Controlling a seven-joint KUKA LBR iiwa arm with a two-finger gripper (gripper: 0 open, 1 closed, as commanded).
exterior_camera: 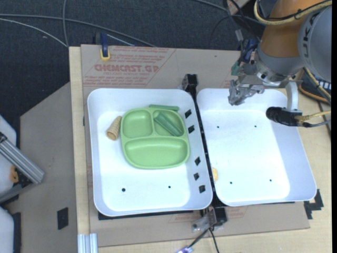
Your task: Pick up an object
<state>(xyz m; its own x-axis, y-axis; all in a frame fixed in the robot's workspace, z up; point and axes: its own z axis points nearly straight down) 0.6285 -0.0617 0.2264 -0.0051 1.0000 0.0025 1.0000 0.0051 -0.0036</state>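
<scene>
Two bins sit below our end effector; whether it is open or closed, we cannot tell. The green plate and cone lie well left of it, so descending here risks grabbing nothing.

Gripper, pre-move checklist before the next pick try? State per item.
1. Gripper position: over the far edge of the right bin, away from the objects. Not ok for a pick.
2. Finger state: cannot tell.
3. Anything held: nothing seen between the fingers. Ok.
4. Targets: green divided plate, a green piece in its far right compartment, and a tan cone touching its left side, all in the left bin. Ok.
5. Path: the divider between the bins has to be crossed. Probably fine, verify height.
6. Small yellow bit by the divider: identity cannot tell.
</scene>
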